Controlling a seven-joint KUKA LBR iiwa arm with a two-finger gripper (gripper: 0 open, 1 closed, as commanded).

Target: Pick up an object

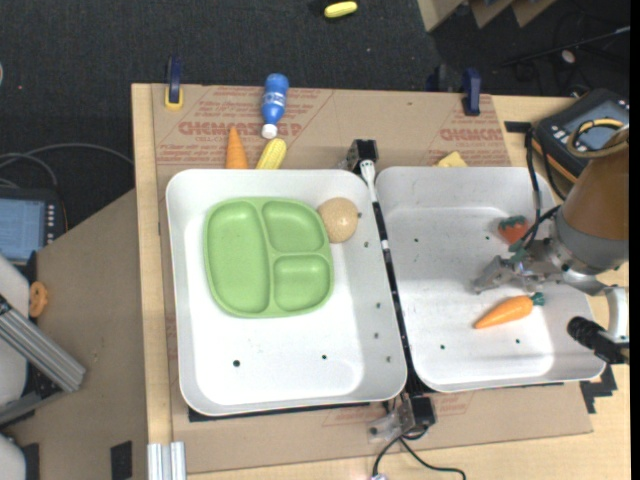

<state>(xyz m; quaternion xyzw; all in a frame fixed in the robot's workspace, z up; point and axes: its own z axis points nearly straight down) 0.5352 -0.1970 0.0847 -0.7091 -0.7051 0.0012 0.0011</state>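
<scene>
In the right bin (440, 348) an orange carrot (503, 311) lies flat near the front right, with a small green tip at its right end. Near the bin's back right lies a small red and green object (513, 231). My gripper (497, 276) hangs low over the bin floor between the two, just above and left of the carrot. Nothing shows in its grasp. The grey arm with its orange band (600, 208) reaches in from the right.
The left bin (270, 378) holds a green divided plate (268, 256) and a beige ball (338, 218) at its back right. Behind the bins on the board lie a blue and white bottle (272, 103), a small carrot (235, 150) and a yellow corn piece (271, 153).
</scene>
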